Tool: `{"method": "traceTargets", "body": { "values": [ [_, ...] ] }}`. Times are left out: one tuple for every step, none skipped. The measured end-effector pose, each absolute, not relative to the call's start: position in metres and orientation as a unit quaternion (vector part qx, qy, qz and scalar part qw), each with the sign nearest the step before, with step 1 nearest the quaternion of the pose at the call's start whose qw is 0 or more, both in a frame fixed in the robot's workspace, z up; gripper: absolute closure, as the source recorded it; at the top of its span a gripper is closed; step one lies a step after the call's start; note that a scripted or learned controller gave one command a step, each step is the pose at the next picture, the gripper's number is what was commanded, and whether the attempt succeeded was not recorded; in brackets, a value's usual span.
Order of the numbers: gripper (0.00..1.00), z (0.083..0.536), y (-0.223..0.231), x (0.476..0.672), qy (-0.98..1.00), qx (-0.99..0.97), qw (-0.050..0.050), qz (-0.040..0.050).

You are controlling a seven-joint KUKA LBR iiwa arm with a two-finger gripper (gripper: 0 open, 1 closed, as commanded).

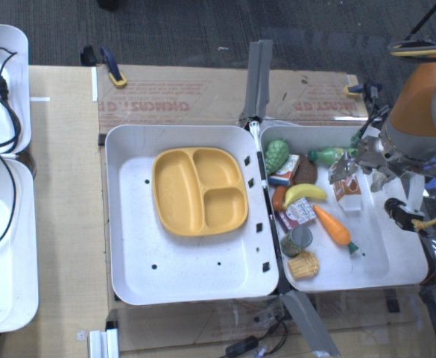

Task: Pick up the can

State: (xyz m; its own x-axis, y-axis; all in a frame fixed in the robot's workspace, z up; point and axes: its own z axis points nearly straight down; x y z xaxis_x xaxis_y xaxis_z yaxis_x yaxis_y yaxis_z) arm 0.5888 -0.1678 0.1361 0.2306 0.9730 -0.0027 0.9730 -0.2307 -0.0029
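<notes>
The can (299,239) is small and dark grey with a round metallic top. It stands in the right bin (381,263) near that bin's left wall, between a red-and-white packet (301,211) and a corn cob (303,265). My gripper (344,171) hangs over the back middle of the right bin, just above an orange-and-white carton (347,193). It is well to the right of the can and further back. Nothing shows between it and the can except a carrot (332,225).
The right bin also holds a banana (305,193), a green bumpy fruit (276,155), a small box (285,174), a brown item (305,170) and a green vegetable (324,155). The left bin (128,259) holds a yellow divided plate (200,190). A raised divider (264,192) separates the bins.
</notes>
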Motion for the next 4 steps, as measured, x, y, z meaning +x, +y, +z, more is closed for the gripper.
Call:
{"method": "traceTargets", "body": {
  "values": [
    [0.00,0.090,-0.173,0.589,-0.606,-0.796,0.001,0.0021],
    [0.00,0.092,-0.124,0.628,-0.509,-0.861,0.000,0.0014],
    [0.00,0.159,-0.112,0.621,-0.563,-0.827,-0.001,0.0014],
    [0.00,0.095,-0.172,0.582,-0.475,-0.880,-0.001,-0.0012]
  ]
}}
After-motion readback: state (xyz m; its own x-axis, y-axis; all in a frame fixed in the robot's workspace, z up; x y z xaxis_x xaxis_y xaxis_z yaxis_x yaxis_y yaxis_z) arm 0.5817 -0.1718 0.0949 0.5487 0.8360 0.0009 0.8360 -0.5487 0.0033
